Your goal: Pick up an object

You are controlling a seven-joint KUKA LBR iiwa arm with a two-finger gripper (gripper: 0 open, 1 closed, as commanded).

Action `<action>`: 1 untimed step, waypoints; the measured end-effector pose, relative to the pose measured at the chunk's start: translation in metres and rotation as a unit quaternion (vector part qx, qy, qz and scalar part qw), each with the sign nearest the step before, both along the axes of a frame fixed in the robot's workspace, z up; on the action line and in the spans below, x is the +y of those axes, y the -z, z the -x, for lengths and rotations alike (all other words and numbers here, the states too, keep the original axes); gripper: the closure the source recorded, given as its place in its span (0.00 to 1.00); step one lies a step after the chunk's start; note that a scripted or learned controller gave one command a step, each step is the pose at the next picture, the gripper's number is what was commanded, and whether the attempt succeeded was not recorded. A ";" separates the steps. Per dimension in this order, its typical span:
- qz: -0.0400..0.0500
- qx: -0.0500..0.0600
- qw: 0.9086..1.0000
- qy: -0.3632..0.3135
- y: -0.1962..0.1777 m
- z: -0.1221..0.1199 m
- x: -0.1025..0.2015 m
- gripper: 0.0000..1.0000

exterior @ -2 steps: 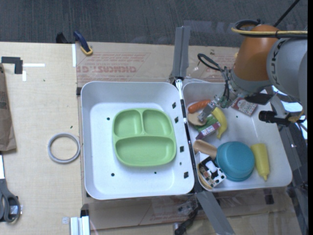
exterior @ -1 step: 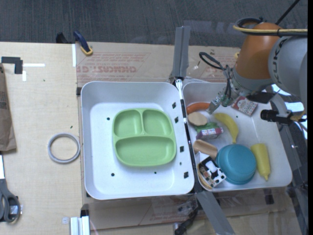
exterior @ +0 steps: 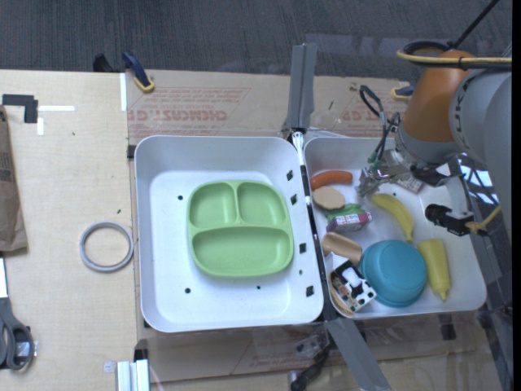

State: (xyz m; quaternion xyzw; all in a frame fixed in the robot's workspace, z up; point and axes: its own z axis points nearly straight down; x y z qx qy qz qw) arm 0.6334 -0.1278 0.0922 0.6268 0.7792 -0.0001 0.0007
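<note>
My gripper [exterior: 374, 179] hangs low over the back of the right bin [exterior: 464, 300], just left of a yellow banana [exterior: 396, 213]. To its left lie an orange sausage-shaped piece [exterior: 331, 177] and a round tan cookie [exterior: 330, 198]. Below them sit a green and pink packet [exterior: 351, 217] and a brown bun [exterior: 342, 244]. A blue bowl [exterior: 394, 273], a yellow corn-like piece [exterior: 435, 267] and a black and white item [exterior: 352, 288] are at the front. Nothing shows in the gripper's grasp.
The left bin [exterior: 155, 218] holds a green divided plate [exterior: 240, 228]. A grey ring [exterior: 107, 245] lies on the bench to the left. A metal divider [exterior: 299, 88] stands between the bins at the back. The arm's cables [exterior: 456, 218] hang over the right bin's right side.
</note>
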 end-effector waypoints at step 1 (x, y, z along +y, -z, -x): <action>0.000 0.000 1.000 0.031 -0.061 0.024 -0.023 1.00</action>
